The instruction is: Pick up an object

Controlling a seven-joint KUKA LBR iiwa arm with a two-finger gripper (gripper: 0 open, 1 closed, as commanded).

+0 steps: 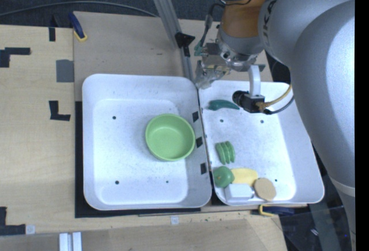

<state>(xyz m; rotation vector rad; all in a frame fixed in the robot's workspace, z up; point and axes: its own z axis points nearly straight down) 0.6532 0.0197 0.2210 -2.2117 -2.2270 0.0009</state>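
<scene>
Nearest the camera, along the near edge of the right bin (300,146), sits a small cluster: a tan round piece (265,188), a white block (240,191), a yellow piece (244,175) and a green ball (223,176), all touching or just beside one another. A ribbed green object (225,152) lies a little farther in, and a teal curved piece (222,105) rests near the far end of that bin. A green bowl (169,137) sits alone in the left bin (104,128).

My gripper (207,74) hangs at the far end of the bench, over the seam where the two bins meet, just beyond the teal piece. I judge this to be the approach step: nothing is picked yet, and every object lies on a bin floor. Whether my gripper is spread or closed I cannot tell at this angle; it is small and blurred against the rim. I see nothing carried in it, and it appears to touch no object.

The closest candidate is the teal piece. The next move, as I judge it, calls for shifting toward the right bin's floor, lining up across the piece's narrow width, then descending. Its closeness to the bin wall could crowd the grasp.
</scene>
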